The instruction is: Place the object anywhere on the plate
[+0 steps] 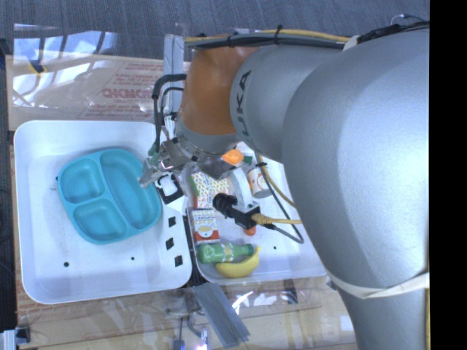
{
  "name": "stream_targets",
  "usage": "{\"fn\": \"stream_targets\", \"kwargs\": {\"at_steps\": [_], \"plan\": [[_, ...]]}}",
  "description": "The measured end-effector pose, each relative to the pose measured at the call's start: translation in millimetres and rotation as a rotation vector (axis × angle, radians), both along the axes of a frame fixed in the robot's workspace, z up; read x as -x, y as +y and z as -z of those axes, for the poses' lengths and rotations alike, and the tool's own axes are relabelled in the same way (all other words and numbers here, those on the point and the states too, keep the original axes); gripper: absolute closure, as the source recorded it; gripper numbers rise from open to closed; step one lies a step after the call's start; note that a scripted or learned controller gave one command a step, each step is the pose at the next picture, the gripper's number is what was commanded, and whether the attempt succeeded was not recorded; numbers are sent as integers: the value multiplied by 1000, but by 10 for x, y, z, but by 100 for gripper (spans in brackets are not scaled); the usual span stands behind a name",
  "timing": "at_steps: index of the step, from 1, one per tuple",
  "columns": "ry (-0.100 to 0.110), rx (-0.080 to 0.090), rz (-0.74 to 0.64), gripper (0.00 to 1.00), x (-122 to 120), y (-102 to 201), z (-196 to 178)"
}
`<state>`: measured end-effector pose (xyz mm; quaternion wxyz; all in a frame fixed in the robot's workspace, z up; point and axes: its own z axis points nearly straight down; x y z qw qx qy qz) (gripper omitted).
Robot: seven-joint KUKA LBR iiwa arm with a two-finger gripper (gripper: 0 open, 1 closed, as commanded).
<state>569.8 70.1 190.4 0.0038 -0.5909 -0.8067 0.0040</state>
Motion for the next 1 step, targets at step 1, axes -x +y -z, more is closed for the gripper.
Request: {"fn": "stream_targets", "kwargs": {"at_steps": [1], "plan": [[0,0,0,0,-1,-2,-2]]}}
